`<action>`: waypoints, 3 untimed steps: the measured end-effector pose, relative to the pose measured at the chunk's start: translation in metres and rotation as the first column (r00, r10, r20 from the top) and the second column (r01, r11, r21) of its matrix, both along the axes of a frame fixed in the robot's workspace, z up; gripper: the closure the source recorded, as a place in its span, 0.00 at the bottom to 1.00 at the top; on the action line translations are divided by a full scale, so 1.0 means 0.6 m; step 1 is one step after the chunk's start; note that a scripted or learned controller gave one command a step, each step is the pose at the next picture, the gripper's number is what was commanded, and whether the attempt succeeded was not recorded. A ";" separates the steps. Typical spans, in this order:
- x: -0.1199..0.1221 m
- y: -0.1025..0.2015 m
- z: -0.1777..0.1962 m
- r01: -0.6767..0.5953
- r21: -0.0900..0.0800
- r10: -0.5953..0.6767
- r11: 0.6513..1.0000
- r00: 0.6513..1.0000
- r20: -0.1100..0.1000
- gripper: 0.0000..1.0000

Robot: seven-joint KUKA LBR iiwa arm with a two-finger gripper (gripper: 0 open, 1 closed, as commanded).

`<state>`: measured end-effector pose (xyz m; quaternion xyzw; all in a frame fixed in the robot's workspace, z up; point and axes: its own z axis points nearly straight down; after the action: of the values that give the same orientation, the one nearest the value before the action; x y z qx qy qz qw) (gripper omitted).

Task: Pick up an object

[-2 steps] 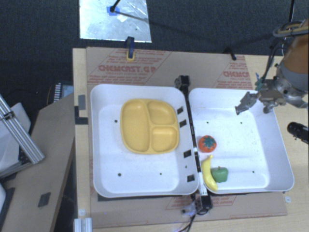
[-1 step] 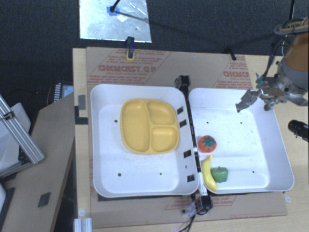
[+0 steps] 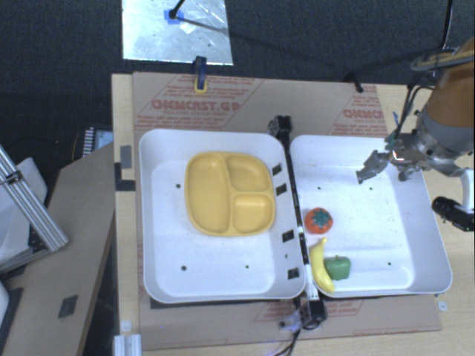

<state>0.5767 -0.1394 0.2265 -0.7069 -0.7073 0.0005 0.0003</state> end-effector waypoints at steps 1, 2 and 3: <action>-0.014 -0.011 -0.087 0.000 0.000 0.000 1.000 1.000 -0.002 0.00; -0.015 -0.009 -0.192 0.000 0.001 0.000 1.000 1.000 -0.002 0.00; -0.012 -0.010 -0.168 0.000 -0.001 0.000 1.000 1.000 0.005 1.00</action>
<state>0.5693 -0.1457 0.1255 -0.7068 -0.7074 -0.0006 -0.0018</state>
